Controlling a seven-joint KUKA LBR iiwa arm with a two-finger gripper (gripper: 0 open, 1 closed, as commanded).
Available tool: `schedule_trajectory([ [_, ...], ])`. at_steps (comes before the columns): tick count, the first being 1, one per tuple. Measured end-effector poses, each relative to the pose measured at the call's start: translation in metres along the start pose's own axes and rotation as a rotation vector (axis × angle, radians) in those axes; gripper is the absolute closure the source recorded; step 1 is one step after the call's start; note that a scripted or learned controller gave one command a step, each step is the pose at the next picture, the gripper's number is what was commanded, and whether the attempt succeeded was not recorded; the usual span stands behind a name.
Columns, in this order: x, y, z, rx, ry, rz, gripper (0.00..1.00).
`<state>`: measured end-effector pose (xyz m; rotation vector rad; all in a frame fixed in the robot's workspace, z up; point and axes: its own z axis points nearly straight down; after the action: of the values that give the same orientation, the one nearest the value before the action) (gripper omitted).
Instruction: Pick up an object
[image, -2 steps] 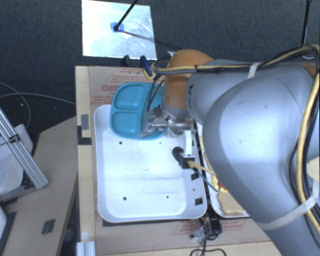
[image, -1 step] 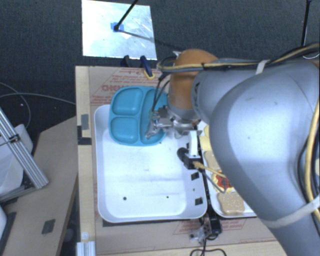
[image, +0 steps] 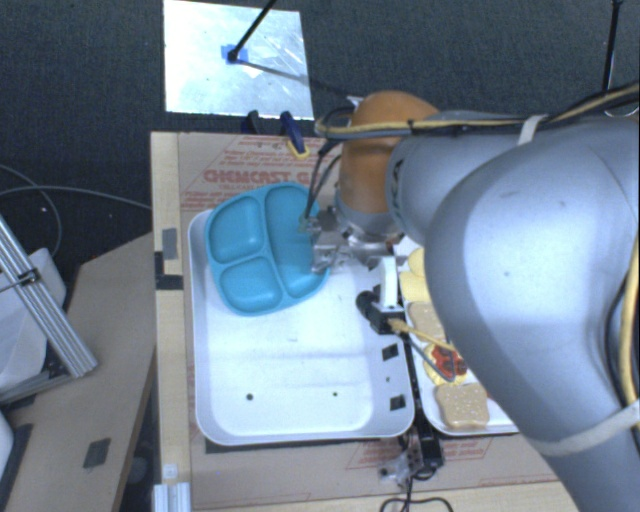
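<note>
- One grey arm (image: 520, 250) reaches in from the right and covers most of the right half of the view; its orange band (image: 385, 150) sits above the wrist, over the far part of the bench.
- One cardboard sheet (image: 240, 165) with red printing lies beneath both bins and shows along their far and near edges.
- Two shallow white bins sit side by side. The left bin (image: 290, 380) shows in full, with most of its floor bare. The right bin (image: 480, 428) is largely hidden by the arm, leaving its near-left corner in sight.
- One blue divided plate (image: 258, 250) with three compartments lies in the far part of the left bin, tilted up against the far-left corner.
- One gripper (image: 318, 245) hangs at the plate's right edge, touching or just over its rim. Whether the pincer is spread or pressed together cannot be told; the wrist and cables hide it.
- In the right bin, along its left wall, lie about four small pieces: one tan square like a cracker (image: 462, 403) nearest the camera, one red and orange piece (image: 447, 362) behind it, one pale tan piece (image: 427, 320) beyond that, and one yellow piece (image: 415, 265) at the arm's edge.
- One blue clamp (image: 293, 133) grips the far edge of the cardboard.
</note>
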<state>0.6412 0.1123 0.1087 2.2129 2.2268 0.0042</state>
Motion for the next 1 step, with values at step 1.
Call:
schedule_trajectory([
  [1,0.0176,-0.1072,-0.1982,-0.007,0.006,-0.001,1.0],
])
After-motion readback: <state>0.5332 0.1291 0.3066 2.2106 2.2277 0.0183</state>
